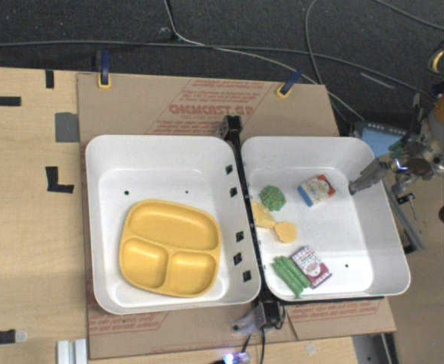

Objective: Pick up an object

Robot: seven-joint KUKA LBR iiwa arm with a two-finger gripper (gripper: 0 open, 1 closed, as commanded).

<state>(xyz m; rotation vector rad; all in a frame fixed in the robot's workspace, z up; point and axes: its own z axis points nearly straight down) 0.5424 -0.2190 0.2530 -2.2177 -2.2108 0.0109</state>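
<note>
Over on the right side of the bench, the gripper (361, 182) hangs above the upper right rim of the right bin (373, 279), its grey fingertip pointing down and left toward the bin's interior; it carries nothing, and whether its fingers stand apart or together cannot be told from this slanted view. Inside the right bin lie several small things, all well apart from the gripper. Nearest to it is a small red, white and blue packet (316, 189), lying tilted in the upper middle of the bin. To the left of that sits a round green knobbly piece (272, 198), possibly toy broccoli, though it is too small to be sure. Just below it, two pale yellow flat pieces (273, 224) lie touching each other close to the bin's left wall. Toward the bin's near edge, a green pod-like toy (288, 274) lies aslant, just beside a small pink and white packet (311, 266). The left bin (161, 154) holds a yellow three-compartment tray (170, 247), resting flat in its lower half. Both bins sit side by side on a brown cardboard sheet (207, 105) with red print.
</note>
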